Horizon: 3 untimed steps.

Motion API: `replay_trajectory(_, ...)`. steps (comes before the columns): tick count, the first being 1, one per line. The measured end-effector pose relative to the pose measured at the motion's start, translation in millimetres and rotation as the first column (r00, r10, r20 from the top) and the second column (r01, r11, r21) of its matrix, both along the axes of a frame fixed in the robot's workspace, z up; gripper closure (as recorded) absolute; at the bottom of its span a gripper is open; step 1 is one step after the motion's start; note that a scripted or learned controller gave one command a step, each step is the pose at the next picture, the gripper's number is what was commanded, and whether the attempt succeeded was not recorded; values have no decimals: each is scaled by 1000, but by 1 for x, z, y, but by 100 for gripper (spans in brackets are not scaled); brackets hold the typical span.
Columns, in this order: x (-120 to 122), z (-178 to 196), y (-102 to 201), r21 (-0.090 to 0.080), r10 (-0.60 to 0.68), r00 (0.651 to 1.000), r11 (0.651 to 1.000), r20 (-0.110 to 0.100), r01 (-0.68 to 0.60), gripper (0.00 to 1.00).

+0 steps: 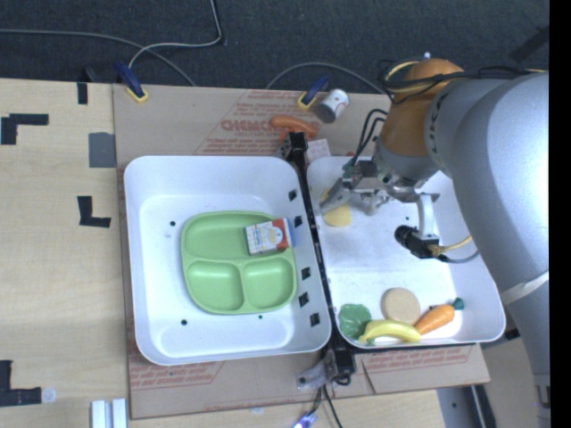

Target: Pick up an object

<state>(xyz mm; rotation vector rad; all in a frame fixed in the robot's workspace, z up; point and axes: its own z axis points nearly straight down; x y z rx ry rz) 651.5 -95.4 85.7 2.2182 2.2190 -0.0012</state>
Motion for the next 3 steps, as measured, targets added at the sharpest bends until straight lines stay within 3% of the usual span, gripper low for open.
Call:
replay_trajectory(1, -4, 0, -1, 0, 1, 1000, 1000, 1, -1, 0)
replay_trajectory(2, 17, 0, -1, 3, 2, 1000, 1000, 0, -2, 0)
replay_trajectory(3, 17, 0, 1, 1, 1, 1000, 1000, -1, -1, 0)
